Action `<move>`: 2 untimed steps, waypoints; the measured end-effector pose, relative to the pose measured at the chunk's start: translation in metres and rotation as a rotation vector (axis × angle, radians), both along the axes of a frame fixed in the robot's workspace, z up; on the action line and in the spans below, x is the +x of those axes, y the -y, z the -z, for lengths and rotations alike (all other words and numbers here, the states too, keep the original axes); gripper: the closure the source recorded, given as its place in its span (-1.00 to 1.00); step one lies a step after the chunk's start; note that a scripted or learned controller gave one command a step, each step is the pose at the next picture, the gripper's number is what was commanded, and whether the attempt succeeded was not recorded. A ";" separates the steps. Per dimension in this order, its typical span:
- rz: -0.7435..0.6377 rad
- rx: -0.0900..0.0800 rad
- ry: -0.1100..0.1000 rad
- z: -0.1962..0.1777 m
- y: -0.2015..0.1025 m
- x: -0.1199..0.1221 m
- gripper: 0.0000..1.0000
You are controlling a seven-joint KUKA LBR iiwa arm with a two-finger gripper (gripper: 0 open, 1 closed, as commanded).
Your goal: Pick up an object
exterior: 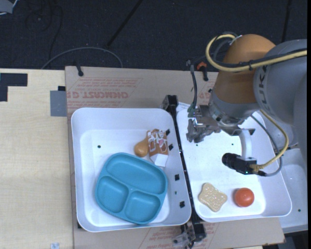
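My gripper (pixel 198 133) hangs over the far left part of the right bin (pixel 280 201), close to the divider between the bins. Nothing shows between its tips. A tan cracker-shaped toy (pixel 213 196) and a red ball-like tomato (pixel 244 196) lie side by side near the right bin's front edge, well below the gripper. In the left bin (pixel 85 134), a blue divided plate (pixel 130 187) fills the front half. An orange-brown toy (pixel 141 148) and a small printed packet (pixel 158 143) sit just beyond the plate, near the divider.
The black divider rail (pixel 179 162) runs between the two bins. Both bins rest on a cardboard sheet (pixel 119 87) on the pale bench. The arm's orange and grey body covers the right bin's far right corner.
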State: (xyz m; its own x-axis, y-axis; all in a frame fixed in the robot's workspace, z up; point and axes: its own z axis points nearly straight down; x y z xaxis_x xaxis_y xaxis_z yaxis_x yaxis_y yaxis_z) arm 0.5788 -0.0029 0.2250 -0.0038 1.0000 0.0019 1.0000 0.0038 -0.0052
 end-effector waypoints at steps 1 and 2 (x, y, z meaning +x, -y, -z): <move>0.000 -0.001 0.002 0.009 -0.055 0.011 1.00; -0.001 -0.002 0.004 0.000 -0.109 0.025 1.00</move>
